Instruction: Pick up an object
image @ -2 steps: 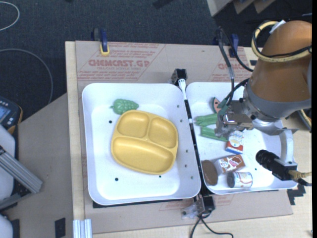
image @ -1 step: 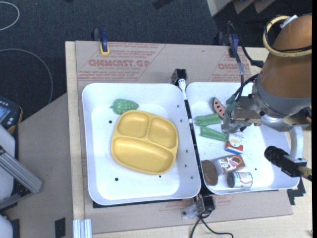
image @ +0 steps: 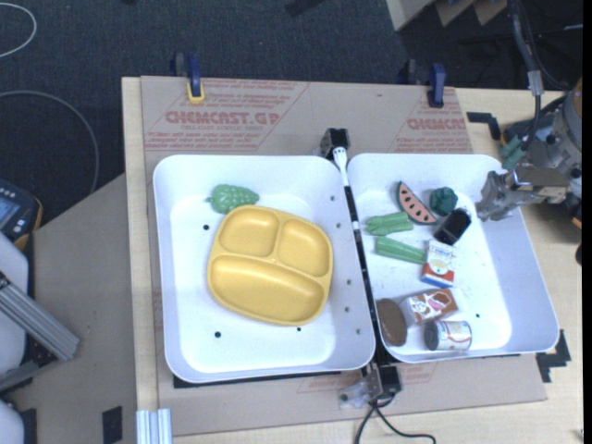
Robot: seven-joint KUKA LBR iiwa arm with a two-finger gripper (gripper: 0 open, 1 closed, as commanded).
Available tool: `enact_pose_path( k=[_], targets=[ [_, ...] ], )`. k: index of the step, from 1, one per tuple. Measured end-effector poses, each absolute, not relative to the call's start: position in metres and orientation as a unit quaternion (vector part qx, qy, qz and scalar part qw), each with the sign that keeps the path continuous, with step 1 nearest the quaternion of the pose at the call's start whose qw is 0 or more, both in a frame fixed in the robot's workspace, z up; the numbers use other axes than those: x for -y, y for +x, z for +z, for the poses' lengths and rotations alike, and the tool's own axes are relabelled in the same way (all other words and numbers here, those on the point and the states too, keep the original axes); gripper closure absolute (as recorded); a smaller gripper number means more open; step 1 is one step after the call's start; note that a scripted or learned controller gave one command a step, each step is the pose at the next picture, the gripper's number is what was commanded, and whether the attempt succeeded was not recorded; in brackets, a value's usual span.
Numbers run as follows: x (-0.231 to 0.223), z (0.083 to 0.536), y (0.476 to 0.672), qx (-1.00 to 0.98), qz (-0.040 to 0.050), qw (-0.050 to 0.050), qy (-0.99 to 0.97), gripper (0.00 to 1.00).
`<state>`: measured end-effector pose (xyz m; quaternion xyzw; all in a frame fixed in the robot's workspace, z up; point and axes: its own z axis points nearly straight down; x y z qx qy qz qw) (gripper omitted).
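Jaws [image: 493, 202] above right bin's [image: 518, 276] far right edge

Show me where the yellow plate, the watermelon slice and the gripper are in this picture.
yellow plate [image: 269, 265]: camera view, on the ridge between its three compartments.
watermelon slice [image: 416, 204]: camera view, on the red flesh at the slice's middle.
gripper [image: 493, 200]: camera view, at its tip over the right bin's far right part.

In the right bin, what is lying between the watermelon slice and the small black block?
In the camera view, a dark teal lump lies between the watermelon slice and the small black block, slightly toward the bin's far wall.
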<state>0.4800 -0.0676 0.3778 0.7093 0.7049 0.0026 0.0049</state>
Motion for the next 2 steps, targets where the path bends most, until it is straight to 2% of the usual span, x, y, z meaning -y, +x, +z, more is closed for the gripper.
enact_pose_path(
  k=[1,2],
  targets=[
    [-0.015,0.289,0.478,-0.71,-0.0029,-0.005,0.704,1.0],
    [0.018,0.19,0.524,-0.706,-0.0045,-0.004,0.708,1.0]
  ],
)
